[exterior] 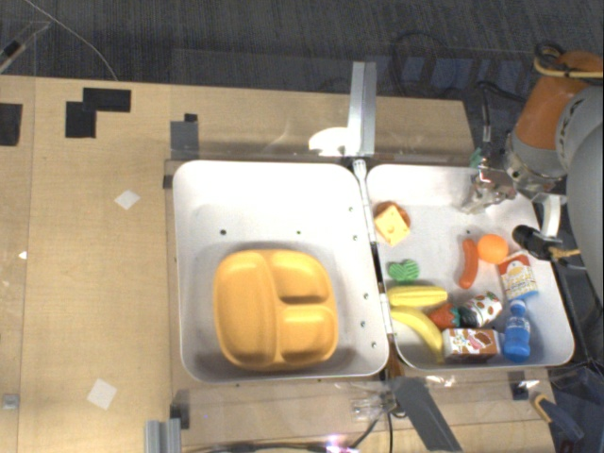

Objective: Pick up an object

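Note:
My gripper (pixel 486 189) hangs over the far right part of the right bin (pixel 429 185), above bare white floor. Toy foods lie in this bin. A yellow and red block (pixel 392 223) sits near the divider, with a green piece (pixel 404 271) below it. Two bananas (pixel 417 298) lie toward the front. An orange ball (pixel 492 247) and a red-orange sausage (pixel 467 263) rest just in front of the gripper, apart from it. A labelled bottle (pixel 517 278), a blue bottle (pixel 516 338), a small can (pixel 482 310) and a red carton (pixel 470 344) crowd the front right corner.
The left bin (pixel 264 192) holds a yellow divided plate (pixel 276 306). A metal post (pixel 362 111) stands at the back between the bins. The grey arm with its orange band (pixel 552 107) comes in from the right. A wooden bench (pixel 85 272) surrounds the bins.

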You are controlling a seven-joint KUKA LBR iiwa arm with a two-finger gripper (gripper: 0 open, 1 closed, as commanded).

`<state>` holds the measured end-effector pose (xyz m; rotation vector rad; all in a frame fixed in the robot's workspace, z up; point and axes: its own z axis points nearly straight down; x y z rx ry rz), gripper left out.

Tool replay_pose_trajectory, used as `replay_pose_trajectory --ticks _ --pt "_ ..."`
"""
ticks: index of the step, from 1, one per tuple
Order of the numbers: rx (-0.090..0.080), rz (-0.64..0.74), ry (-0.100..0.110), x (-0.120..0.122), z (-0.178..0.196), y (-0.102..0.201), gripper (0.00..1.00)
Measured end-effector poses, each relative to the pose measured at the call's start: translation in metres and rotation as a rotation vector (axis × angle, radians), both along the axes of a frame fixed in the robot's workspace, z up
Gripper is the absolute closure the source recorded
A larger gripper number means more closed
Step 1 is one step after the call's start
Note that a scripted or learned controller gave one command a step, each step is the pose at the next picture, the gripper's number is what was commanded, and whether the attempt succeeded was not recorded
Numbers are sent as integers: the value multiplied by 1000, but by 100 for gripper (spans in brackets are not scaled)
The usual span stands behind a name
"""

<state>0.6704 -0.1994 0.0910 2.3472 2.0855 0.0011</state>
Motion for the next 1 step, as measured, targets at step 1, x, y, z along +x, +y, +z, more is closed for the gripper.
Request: replay_pose_trajectory --ticks 1 --pt "1 1 -1 0 0 1 0"
